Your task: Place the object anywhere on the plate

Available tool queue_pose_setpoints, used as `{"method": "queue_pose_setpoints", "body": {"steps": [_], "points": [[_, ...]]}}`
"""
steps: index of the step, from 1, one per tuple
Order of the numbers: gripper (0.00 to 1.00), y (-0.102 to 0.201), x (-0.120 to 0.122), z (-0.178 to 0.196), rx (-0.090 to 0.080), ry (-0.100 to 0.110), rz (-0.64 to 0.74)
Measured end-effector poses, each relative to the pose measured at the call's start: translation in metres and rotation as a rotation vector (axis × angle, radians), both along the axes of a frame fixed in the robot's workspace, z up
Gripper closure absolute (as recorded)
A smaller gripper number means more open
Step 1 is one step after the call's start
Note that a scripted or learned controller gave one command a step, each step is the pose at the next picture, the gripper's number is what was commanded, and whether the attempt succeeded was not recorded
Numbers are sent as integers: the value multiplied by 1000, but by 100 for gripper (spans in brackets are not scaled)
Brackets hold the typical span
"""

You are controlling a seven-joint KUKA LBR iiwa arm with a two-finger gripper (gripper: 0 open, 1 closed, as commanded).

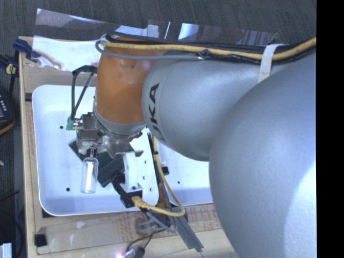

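My gripper (88,172) hangs low over the left part of the white left bin (49,144), its pale metal end pointing toward the bin's near edge. The orange band (119,90) and the thick grey arm (236,144) stretch across from the right. They hide the middle and right of the bench, including most of the bin floor. I cannot make out anything held at the gripper's end.
A few small dark specks (68,189) dot the bare bin floor near the left rim. The wooden bench edge (26,144) runs down the left, with a blue clamp (21,47) at the far corner. A yellow cable (161,208) loops below the wrist.
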State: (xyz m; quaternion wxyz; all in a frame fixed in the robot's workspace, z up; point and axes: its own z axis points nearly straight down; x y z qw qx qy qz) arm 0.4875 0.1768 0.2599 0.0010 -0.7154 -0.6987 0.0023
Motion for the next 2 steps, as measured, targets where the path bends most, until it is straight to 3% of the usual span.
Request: {"method": "queue_pose_setpoints", "body": {"steps": [1,2], "points": [[100,-54,-12,-41,0,1,-40],[100,-82,31,-70,0,1,-62]]}}
